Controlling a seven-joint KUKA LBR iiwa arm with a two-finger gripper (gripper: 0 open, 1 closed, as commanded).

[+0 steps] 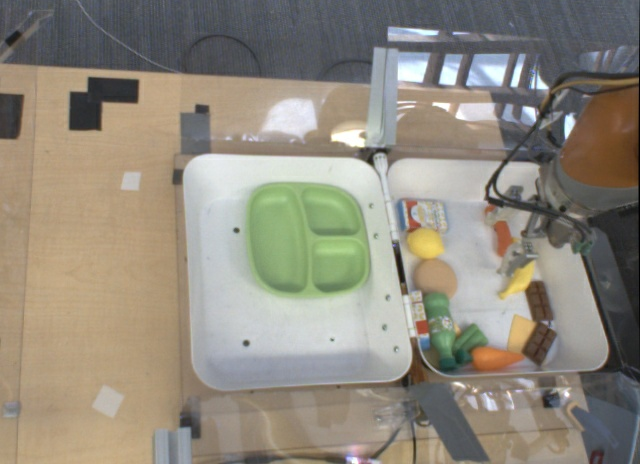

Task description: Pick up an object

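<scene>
The right bin point(598, 337) holds several toy foods. Among them are a yellow lemon point(426, 243), a brown egg-shaped piece point(435, 277), a small yellow banana point(517, 282), an orange carrot point(495, 358) and a cheese wedge point(520, 332). My gripper point(526, 247) hangs low over the right half of this bin, beneath the orange wrist band. It is just above the upper end of the banana and right of a small red-orange piece point(501, 237). The gripper's dark body hides whether it touches the banana.
A green divided plate point(307, 239) lies in the left bin point(220, 332). A printed carton point(424, 215), a green can point(437, 310), a green vegetable point(455, 344) and chocolate bars point(540, 302) crowd the right bin. Black cables point(515, 157) loop from the wrist.
</scene>
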